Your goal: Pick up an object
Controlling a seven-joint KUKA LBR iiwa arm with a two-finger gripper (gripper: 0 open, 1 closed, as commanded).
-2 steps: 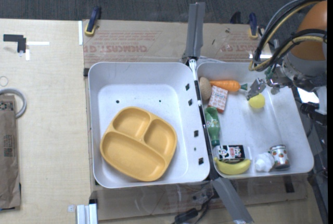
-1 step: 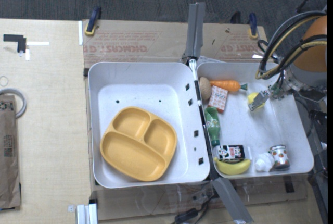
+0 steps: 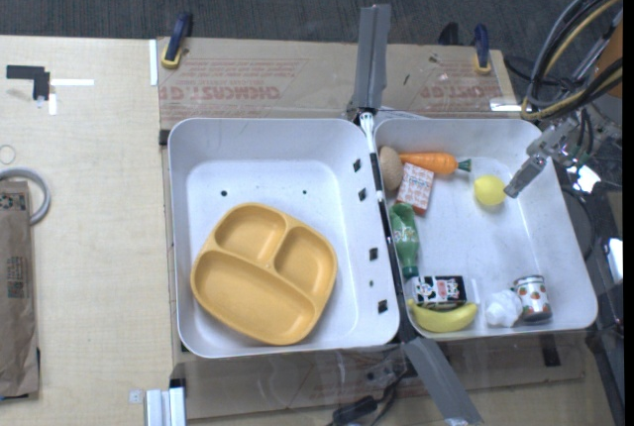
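Note:
The right bin holds several small objects. A yellow ball lies near its upper right, with an orange carrot to its left. My gripper reaches in from the right rim, slanting down, and its tip sits just right of the yellow ball. Nothing shows in its grasp. Along the bin's left wall lie a brown potato, a red and white packet and a green bottle. Along the front are a banana, a black and white carton, a white crumpled item and a small can.
The left bin holds a yellow divided plate. A grey post rises behind the wall between the bins. Cables hang at the right. Bare white floor lies in the middle of the right bin.

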